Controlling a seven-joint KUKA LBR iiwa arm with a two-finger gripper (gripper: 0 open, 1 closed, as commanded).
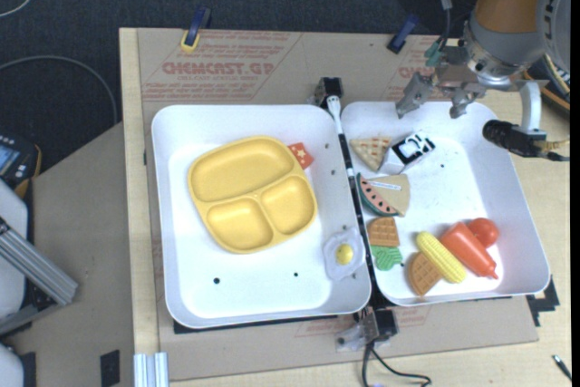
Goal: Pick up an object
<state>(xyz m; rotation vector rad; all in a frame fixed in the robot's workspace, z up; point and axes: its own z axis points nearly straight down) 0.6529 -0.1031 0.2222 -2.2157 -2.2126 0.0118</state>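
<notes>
Gripper (433,99) poised above right white plastic bin (521,186), fingers spread apart, holding nothing.
Glossy yellow three-compartment plate (252,193) fills the left bin (172,222); smooth plastic corn cob (440,256) lies right.

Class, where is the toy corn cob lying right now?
The corn cob lies in the right bin, near its front edge, between the round waffle and the red pepper.

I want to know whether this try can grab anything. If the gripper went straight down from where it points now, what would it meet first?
Probably bare floor at the back of the right bin. The gripper, fingers spread, hangs behind the black-and-white piece; depth is unclear.
</notes>
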